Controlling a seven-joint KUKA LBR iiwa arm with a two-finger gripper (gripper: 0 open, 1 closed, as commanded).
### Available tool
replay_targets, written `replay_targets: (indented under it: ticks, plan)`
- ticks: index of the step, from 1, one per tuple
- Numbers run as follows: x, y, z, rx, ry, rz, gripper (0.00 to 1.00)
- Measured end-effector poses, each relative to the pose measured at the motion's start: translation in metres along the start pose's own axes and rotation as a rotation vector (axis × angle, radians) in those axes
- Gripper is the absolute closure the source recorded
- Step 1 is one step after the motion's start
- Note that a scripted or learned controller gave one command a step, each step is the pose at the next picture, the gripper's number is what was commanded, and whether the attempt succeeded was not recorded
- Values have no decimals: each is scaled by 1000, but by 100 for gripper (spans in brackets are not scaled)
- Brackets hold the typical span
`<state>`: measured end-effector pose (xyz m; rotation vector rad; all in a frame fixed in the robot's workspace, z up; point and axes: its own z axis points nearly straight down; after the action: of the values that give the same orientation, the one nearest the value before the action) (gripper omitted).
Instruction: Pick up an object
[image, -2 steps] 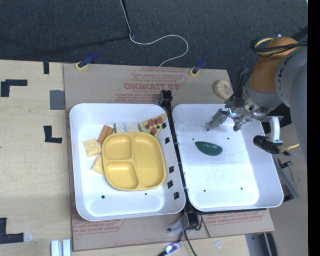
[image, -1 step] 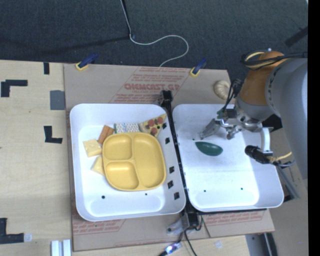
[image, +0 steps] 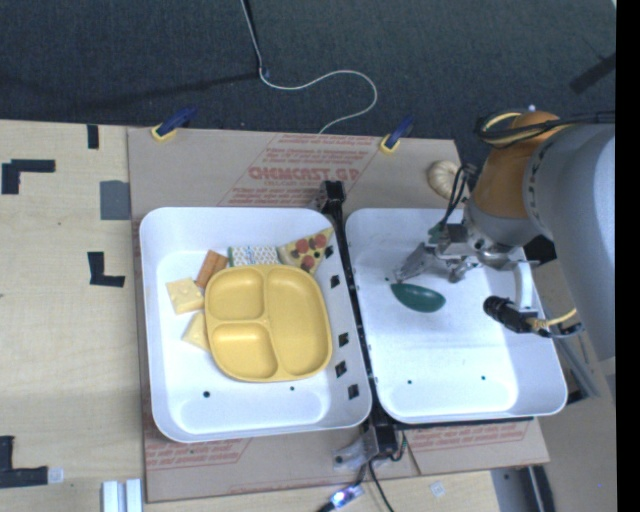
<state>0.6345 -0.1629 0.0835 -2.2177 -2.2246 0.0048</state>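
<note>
A dark green oval object (image: 419, 298) lies in the right bin (image: 470, 385), towards its upper left. My gripper (image: 430, 274) hangs just above and behind it, reaching in from the right under the orange band of the arm. Its fingers (image: 407, 270) are spread apart and open, and nothing sits between them. The green object lies just below the fingertips, apart from them as far as I can tell.
The left bin (image: 165, 300) holds a yellow divided plate (image: 268, 322) with crackers and small food pieces (image: 186, 295) around its upper left edge. A black divider (image: 345, 300) runs between the bins. A white cable (image: 320, 80) lies on the dark floor behind.
</note>
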Motion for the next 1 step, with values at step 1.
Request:
replay_targets:
  ticks: [1]
  plan:
    - [1, 1, -12, -3, 0, -1, 100]
